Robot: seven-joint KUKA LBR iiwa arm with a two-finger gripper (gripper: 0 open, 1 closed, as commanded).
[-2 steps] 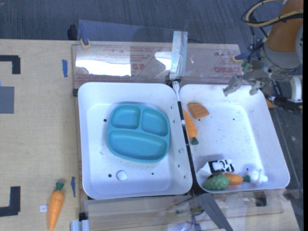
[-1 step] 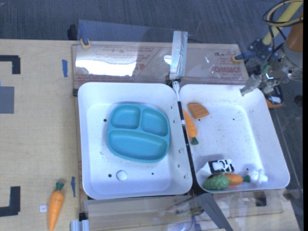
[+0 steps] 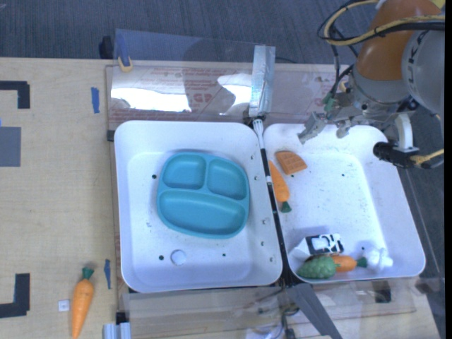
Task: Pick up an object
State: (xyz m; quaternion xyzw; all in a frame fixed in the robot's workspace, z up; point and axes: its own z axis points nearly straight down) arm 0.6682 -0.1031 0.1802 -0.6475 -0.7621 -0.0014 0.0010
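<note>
My gripper (image 3: pixel 326 130) hangs over the far edge of the right bin (image 3: pixel 395 210), open, with nothing between its fingers. Below and to its left an orange wedge-shaped toy (image 3: pixel 290 162) lies in the right bin's far left corner. A small carrot (image 3: pixel 279 187) lies along that bin's left wall. At the near end sit a black-and-white object (image 3: pixel 324 244), a green leafy toy (image 3: pixel 318 267), an orange carrot-like piece (image 3: pixel 344 263) and a small white item (image 3: pixel 378 258).
The left bin (image 3: pixel 134 189) holds a blue divided plate (image 3: pixel 203 193). Another toy carrot (image 3: pixel 82 299) lies on the wooden bench at the near left. A clear panel with a metal post (image 3: pixel 261 83) stands behind the bins. The arm's cables loop at top right.
</note>
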